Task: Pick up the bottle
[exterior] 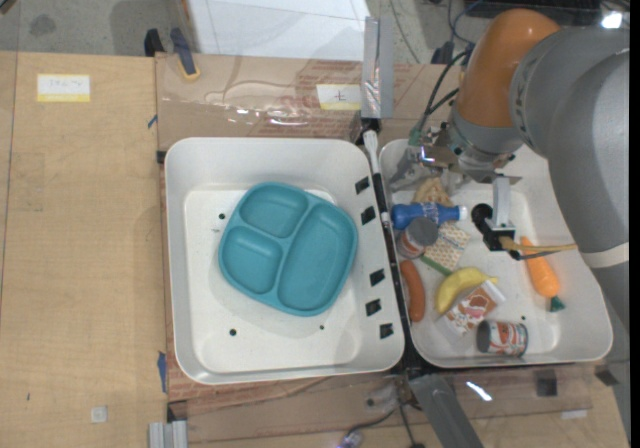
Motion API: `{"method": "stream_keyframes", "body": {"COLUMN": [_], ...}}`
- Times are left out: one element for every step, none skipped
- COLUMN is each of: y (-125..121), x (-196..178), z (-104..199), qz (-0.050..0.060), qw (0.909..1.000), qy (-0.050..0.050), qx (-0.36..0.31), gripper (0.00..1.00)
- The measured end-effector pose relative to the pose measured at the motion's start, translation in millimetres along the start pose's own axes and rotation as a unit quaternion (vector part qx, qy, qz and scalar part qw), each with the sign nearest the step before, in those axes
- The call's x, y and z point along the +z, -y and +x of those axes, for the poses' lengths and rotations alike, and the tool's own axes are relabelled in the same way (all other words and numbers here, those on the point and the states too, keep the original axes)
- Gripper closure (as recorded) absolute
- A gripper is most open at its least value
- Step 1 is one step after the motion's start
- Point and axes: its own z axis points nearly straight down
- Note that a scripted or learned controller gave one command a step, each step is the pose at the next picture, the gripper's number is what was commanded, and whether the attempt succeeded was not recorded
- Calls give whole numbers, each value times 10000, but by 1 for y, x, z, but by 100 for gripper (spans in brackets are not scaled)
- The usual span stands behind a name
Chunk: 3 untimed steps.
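Blue bottle lies on its side just below the end effector, whose grip I cannot tell from the camera view, so better to drop straight down and pinch across its body.

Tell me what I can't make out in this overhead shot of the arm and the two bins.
- Gripper: the arm's wrist sits over it, so whether its fingers are open is unclear.
- Blue bottle: label too small to read.
- Items at the back of the right bin: partly covered by the arm.
- Can and snack packet: print too small to read.
- Paper tag behind the bins: writing illegible.
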Motion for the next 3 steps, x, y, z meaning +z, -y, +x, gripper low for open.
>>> {"method": "stream_keyframes", "body": {"y": [73,73,73], "x": [1,-10,-9], "z": [-16,-20,-20], "qz": [21,9,12], "qw": [9998,9998,9998], "qy": [-7,-9,-9], "qx": [177,219,217], "gripper": [0,100,0]}}
